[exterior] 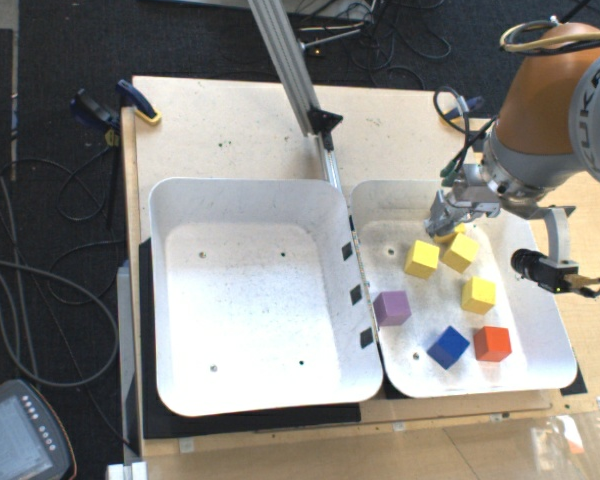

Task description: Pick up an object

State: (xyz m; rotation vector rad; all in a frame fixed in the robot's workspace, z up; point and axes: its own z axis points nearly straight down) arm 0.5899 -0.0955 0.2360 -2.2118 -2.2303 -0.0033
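In the right bin [540,368] lie several small cubes: three yellow cubes [422,258] [461,252] [478,294], a purple cube [391,307], a blue cube [448,347] and a red-orange cube [492,343]. My gripper [447,224] hangs low over the back of this bin, just above and between the two upper yellow cubes. A bit of yellow shows right at its tip, but I cannot tell whether it touches or grips a cube.
The left bin [170,218] stands beside the right one. A slanted metal pole [285,53] crosses the back of the bench. Blue and yellow clamps [130,98] sit at the bench's back left corner. A black cable part [540,266] hangs by the right bin's edge.
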